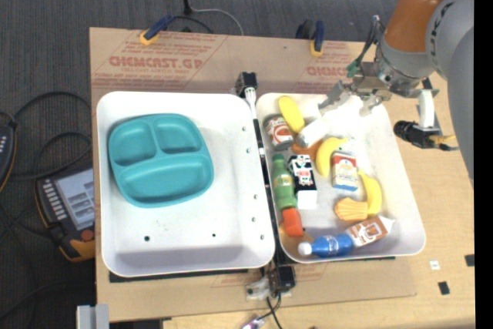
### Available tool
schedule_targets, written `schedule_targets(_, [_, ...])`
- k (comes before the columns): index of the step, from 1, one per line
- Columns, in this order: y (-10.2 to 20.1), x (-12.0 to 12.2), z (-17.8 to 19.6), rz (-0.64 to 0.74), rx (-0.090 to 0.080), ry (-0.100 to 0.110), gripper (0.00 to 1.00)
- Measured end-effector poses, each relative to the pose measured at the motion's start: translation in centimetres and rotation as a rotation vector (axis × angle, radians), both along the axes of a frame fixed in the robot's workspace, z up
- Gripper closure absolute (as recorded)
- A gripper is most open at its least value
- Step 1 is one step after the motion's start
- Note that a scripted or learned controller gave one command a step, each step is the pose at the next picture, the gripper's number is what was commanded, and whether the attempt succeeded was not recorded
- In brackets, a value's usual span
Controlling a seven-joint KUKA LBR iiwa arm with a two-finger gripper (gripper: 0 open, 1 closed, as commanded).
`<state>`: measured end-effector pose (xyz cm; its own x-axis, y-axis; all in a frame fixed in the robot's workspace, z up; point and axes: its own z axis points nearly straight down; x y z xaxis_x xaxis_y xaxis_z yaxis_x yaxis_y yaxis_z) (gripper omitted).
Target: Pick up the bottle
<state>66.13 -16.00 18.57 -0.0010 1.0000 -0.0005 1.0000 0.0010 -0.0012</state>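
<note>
In the left bin point(131, 231) a teal divided tray point(159, 158) was laid. In the right bin point(400, 173) toy foods were heaped, and the blue bottle point(326, 246) was lodged at its near edge, well apart from the gripper point(356, 95). The items beneath the gripper were partly hidden.

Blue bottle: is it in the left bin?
No. The blue bottle lies at the near edge of the right bin, while the left bin holds a teal tray.
</note>
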Motion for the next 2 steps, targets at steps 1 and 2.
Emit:
schedule_targets(1, [10.2, -6.7, 8.6, -0.381, 0.0, 0.001, 0.0])
schedule_targets(2, [14.7, -13.8, 2.4, -0.529, -0.001, 0.001, 0.0])
